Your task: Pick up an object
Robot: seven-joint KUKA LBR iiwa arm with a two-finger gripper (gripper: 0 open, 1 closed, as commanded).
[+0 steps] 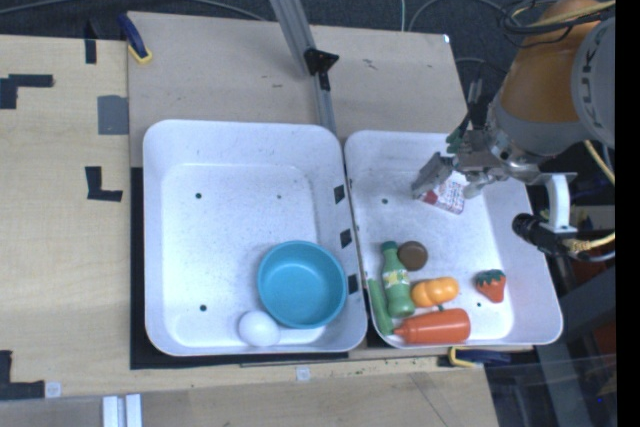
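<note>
An orange carrot (433,326) lies at the right bin's (520,255) front edge, with a green bottle (394,283), an orange fruit (435,292), a brown piece (413,256) and a strawberry (489,285) nearby. Above the bin's rear, a red-and-white packet (447,194) is clamped between the gripper's (449,177) fingers. A blue bowl (300,283) and white ball (258,327) occupy the left bin (200,165).

The pincer (440,183) hangs over the upper part of the right bin (372,165), with a small white-and-red packet (449,194) right at its tip; whether it grips it I cannot tell. Below the pincer lie a brown ball (413,256), a green bottle (393,281), an orange piece (435,292), a strawberry (490,284) and a carrot (436,326). Far to its lower left, in the left bin (190,155), a blue bowl (301,283) touches a white ball (259,327).
</note>
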